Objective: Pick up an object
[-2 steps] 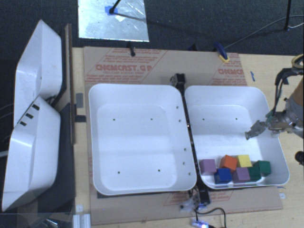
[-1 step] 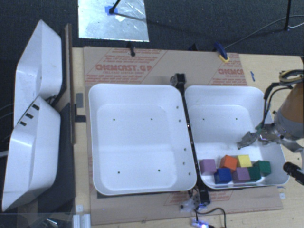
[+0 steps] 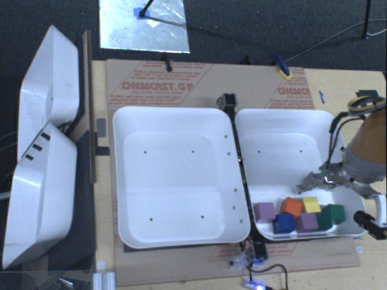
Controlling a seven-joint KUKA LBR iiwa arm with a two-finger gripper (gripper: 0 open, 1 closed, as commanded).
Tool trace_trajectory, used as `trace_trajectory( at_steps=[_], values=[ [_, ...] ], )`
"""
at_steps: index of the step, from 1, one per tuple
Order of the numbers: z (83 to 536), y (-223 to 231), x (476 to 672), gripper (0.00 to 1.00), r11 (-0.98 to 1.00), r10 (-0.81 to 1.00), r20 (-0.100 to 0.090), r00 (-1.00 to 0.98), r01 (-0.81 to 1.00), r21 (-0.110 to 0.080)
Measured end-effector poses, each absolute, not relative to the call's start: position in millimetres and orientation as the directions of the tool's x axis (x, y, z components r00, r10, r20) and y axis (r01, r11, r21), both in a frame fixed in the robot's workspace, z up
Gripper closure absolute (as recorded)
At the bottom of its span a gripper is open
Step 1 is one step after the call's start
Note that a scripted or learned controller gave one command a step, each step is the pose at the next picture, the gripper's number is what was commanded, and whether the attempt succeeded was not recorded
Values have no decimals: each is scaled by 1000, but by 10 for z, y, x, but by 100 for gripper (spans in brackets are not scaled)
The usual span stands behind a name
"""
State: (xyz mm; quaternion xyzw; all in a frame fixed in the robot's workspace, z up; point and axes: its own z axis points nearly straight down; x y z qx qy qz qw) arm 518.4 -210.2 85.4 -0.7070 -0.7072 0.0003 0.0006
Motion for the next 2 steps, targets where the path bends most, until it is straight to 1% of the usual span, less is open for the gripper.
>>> trace_trajectory(
  at_steps=[1, 2],
  values=[
    [971, -2105, 5191, 100, 0, 1000, -1, 0, 1000, 1],
    [1489, -2057, 5294, 100, 2, 1000, -1, -2, 1000, 5]
  ],
)
